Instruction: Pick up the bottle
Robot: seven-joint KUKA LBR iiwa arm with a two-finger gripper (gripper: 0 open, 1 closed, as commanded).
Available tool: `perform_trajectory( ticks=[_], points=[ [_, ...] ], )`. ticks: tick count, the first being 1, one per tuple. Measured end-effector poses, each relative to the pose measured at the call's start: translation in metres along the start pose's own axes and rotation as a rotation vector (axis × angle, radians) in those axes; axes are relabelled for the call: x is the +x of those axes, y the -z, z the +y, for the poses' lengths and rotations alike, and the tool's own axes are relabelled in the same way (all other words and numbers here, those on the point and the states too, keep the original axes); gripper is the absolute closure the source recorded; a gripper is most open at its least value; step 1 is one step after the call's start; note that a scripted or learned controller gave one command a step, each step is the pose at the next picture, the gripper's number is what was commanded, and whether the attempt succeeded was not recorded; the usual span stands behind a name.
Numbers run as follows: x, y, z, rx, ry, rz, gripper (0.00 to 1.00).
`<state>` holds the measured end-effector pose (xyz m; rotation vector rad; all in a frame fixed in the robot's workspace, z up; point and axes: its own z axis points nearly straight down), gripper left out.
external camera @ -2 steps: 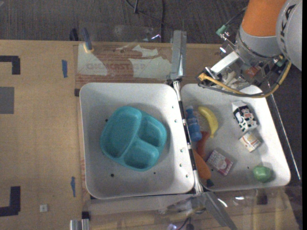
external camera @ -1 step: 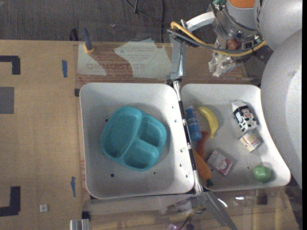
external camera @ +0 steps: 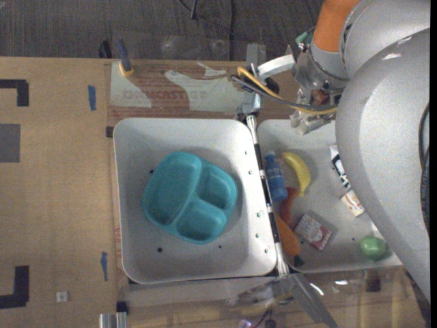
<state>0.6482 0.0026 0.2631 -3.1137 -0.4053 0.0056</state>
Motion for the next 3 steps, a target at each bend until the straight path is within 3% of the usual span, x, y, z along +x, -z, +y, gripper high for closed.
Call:
perform_trajectory(
  ticks=[1, 2, 3],
  points=[
    [0.017, -0.01, -0.044, 0.001, 0.275, -0.002, 1.0],
    [-0.006, 0.048, 0.01, -0.003, 0.51, 0.002, 1.0],
    [-0.02, 0.097, 0.064, -0.003, 0.247, 0.003, 1.0]
  ],
)
